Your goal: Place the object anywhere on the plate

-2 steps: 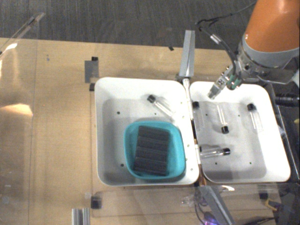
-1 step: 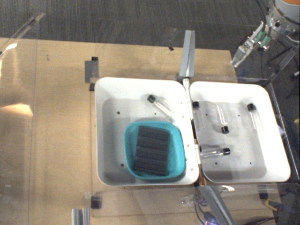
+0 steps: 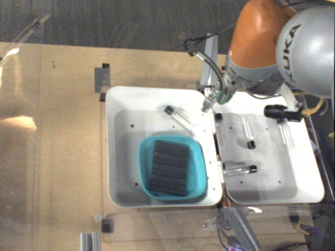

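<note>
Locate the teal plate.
The teal plate sits in the left bin, toward its near right corner, with a dark ridged block lying on it and a clear tube just beyond.

The gripper (image 3: 211, 99) is hanging over the wall between the bins. To its left, a capped tube (image 3: 178, 116) is lying beside the teal plate (image 3: 198, 163), whose dark block (image 3: 169, 167) is covering most of it. To its right, three tubes (image 3: 248, 134) are lying scattered across the right bin's floor (image 3: 272, 156).

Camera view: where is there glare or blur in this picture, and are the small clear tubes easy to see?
In the camera view, glare washes out the clear sheet on the left of the bench; the arm's grey shell shows soft highlights and blurred edges; the clear tubes almost vanish against the white bin, only their dark caps standing out; the blue plate and dark block on it read clearly.
</note>
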### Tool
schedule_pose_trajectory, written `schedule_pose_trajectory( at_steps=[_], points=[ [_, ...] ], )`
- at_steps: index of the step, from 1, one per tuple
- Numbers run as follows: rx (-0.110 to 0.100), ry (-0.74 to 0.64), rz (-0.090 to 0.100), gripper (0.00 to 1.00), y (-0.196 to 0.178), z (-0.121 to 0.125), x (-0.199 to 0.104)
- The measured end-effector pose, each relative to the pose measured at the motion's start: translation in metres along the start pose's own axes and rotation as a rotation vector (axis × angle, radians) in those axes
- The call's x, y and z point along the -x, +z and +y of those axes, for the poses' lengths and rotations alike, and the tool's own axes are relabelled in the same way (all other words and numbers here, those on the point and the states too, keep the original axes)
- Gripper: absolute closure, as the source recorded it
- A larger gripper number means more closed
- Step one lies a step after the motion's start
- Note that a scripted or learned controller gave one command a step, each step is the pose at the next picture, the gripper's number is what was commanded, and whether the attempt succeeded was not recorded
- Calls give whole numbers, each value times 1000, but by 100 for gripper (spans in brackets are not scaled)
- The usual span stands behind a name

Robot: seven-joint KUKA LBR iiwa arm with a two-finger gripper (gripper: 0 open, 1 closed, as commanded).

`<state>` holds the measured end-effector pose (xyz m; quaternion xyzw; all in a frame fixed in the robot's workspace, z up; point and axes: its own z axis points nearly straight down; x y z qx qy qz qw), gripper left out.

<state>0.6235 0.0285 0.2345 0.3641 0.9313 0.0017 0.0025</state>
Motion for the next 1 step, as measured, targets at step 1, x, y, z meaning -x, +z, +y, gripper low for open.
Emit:
schedule_pose_trajectory(
  at_steps=[1],
  points=[
    [1, -197, -7, 100, -49, -119, 86]
  ],
)
